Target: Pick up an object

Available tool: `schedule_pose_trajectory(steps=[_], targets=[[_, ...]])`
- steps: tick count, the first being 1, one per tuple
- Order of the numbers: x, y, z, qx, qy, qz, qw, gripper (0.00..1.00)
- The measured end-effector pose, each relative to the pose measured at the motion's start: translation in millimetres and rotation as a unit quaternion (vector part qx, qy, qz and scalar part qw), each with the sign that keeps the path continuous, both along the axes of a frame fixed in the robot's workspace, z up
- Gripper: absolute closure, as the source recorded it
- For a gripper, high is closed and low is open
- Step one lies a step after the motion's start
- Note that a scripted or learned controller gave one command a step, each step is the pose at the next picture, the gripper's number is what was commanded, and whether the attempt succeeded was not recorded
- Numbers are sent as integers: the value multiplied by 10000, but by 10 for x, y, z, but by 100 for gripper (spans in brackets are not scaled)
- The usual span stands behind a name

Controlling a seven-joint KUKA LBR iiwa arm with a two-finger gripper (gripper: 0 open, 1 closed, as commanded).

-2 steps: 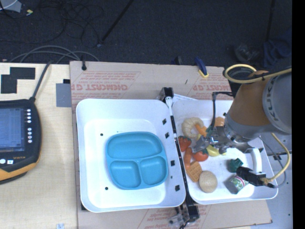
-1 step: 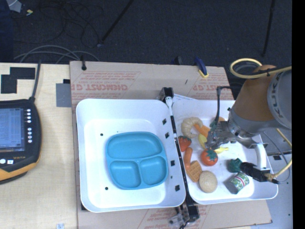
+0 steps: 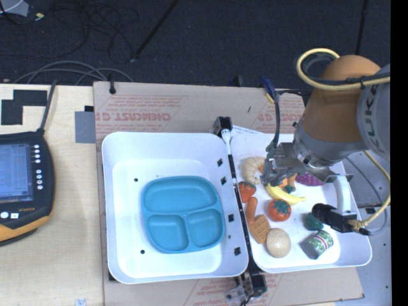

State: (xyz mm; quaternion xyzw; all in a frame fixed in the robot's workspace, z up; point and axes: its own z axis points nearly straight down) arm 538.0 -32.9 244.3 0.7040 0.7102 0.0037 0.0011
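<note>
where the bench (image 3: 70, 254) reaches the left edge, a pendant (image 3: 19, 177) with a lit screen lies on it, partly cut off. right of it, a cardboard sheet (image 3: 166, 107) lies under both bins. the left bin (image 3: 121, 171) holds a blue plate (image 3: 182, 212) with three compartments, lying flat about the middle, clear of the walls. the right bin (image 3: 354, 254) stands just beside it, joined along a seam with black clips, and holds all the toys.

down its left side, from far to near, lie a pale garlic (image 3: 253, 167), a red fruit (image 3: 246, 188) with a green top, a carrot (image 3: 252, 207) and a brown waffle (image 3: 259, 228). a beige egg (image 3: 278, 242) rests just right of the waffle. further right, a yellow banana (image 3: 287, 196) lies across the middle, with a tomato (image 3: 279, 210) touching its near side.

the hand (image 3: 279, 176) hangs low over the banana's far end, between the garlic and a purple toy (image 3: 309, 179). whether it is spread or pressed together i cannot tell, nor whether it touches the banana. nothing shows pinched in it.

near the right wall a green toy (image 3: 312, 222) and a can (image 3: 317, 243) lie close together. the arm (image 3: 338, 107) comes in from the right, its orange band over the bin's far right corner.
</note>
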Motion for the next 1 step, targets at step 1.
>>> schedule_pose_trajectory(steps=[1], targets=[[-132, 763, 1671, 3, -42, 6, 10000, 100]])
